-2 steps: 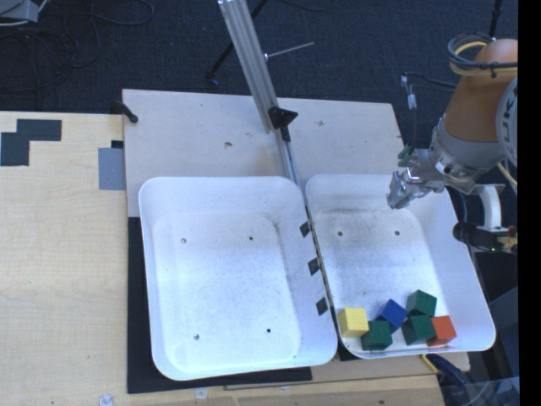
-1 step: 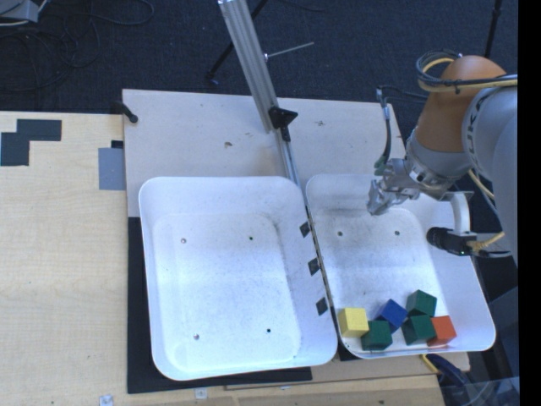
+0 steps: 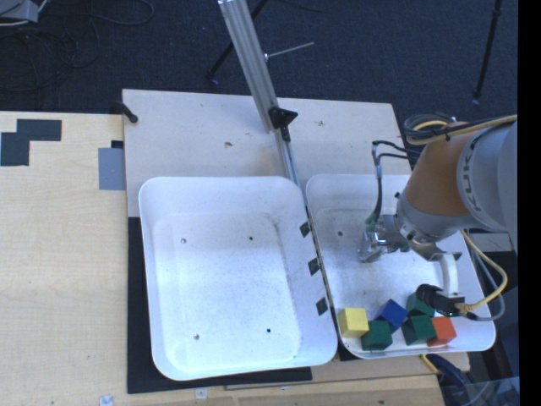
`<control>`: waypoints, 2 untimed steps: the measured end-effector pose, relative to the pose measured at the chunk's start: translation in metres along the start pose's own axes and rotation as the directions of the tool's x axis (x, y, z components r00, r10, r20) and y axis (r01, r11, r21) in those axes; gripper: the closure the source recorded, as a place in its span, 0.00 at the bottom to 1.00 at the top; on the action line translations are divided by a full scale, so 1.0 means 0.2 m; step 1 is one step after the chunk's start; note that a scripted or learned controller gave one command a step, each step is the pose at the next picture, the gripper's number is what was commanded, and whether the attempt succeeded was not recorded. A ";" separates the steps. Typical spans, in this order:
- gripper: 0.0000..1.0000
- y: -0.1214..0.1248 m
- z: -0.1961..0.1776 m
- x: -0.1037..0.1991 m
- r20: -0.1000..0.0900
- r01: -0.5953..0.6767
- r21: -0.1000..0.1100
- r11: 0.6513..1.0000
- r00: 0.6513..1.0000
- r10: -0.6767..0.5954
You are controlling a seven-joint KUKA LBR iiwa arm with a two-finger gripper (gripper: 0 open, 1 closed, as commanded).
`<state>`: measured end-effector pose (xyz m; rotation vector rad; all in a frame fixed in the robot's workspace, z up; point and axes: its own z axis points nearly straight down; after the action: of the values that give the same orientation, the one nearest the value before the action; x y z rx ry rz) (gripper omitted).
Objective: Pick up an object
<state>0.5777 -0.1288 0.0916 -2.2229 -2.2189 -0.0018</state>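
From the fixed camera above the bench, the grey arm [image 3: 473, 176] with its orange band reaches in from the right over the right bin [image 3: 338, 201]; its gripper [image 3: 372, 248] hangs low over the middle of that bin, well apart from the blocks, and whether it is released or clenched cannot be told from this slant; nothing shows in its grasp. The objects to be picked lie bunched at the near edge of the right bin: a yellow block [image 3: 354, 320] sits nearest the divide between the bins; a green block [image 3: 378, 336] lies just beside it; a blue block [image 3: 393, 313] stands just behind the green one; a second, darker green block [image 3: 418, 326] and an orange block [image 3: 442, 331] close the row toward the bin's right corner; a black fitting [image 3: 431, 297] on the arm's cabling hangs just above them. The left bin [image 3: 169, 227] lies alongside, touching the right bin; a slanted aluminium rail [image 3: 254, 66] rises from the seam between the two; both bins rest on a pale board [image 3: 194, 129].
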 end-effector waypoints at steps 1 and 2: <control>1.00 0.00 -0.05 -0.01 -0.001 -0.002 0.001 1.000 1.000 0.002; 1.00 0.00 -0.10 -0.01 -0.001 -0.009 0.002 1.000 1.000 0.009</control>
<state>0.5778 -0.1317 0.1114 -2.2312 -2.2082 -0.0005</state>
